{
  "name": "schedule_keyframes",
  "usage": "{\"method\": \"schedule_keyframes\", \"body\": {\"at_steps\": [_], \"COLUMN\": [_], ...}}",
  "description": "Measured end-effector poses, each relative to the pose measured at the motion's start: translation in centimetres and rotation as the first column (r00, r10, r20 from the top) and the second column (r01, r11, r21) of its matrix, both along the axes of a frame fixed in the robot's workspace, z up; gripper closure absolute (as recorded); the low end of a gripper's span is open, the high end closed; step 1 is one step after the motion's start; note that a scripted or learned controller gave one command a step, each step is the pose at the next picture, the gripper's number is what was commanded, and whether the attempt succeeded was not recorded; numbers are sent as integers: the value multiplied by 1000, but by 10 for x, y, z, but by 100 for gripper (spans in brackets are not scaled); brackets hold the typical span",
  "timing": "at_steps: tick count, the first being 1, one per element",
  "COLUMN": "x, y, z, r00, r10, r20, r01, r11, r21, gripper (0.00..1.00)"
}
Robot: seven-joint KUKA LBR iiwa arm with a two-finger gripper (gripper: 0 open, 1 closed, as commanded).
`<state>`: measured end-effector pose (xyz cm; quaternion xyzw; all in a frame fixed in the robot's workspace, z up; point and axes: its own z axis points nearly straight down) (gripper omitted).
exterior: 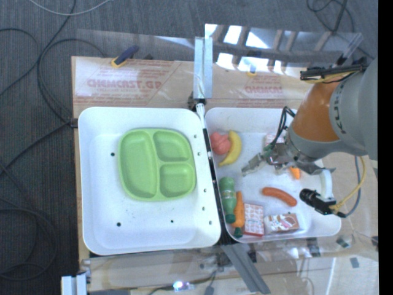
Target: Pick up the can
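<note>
The right bin (319, 229) holds several toy foods. A small red-and-white printed container (253, 219), which may be the can, lies near the bin's front edge. A green cylinder (227, 188) lies just left of it by the bin's left wall, and I cannot tell which of the two is the can. My gripper (253, 165) hangs low over the middle of the right bin, pointing left. It is right of the banana (233, 147) and apart from both candidates. Nothing shows in its grasp.
The left bin (98, 226) carries a green divided plate (156, 165). In the right bin there are also a pink fruit (219, 142), a carrot (239, 209), a red sausage (279, 195), a small carton (283, 222) and an orange piece (295, 173). The arm (325, 115) covers the bin's right back.
</note>
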<state>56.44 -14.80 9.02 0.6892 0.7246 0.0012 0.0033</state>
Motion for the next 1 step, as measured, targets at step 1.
{"method": "schedule_keyframes", "body": {"at_steps": [1], "x": [54], "y": [-30], "z": [0], "r00": [991], "r10": [-135], "r20": [-5], "r01": [135], "r11": [991], "r21": [22], "gripper": [0]}}
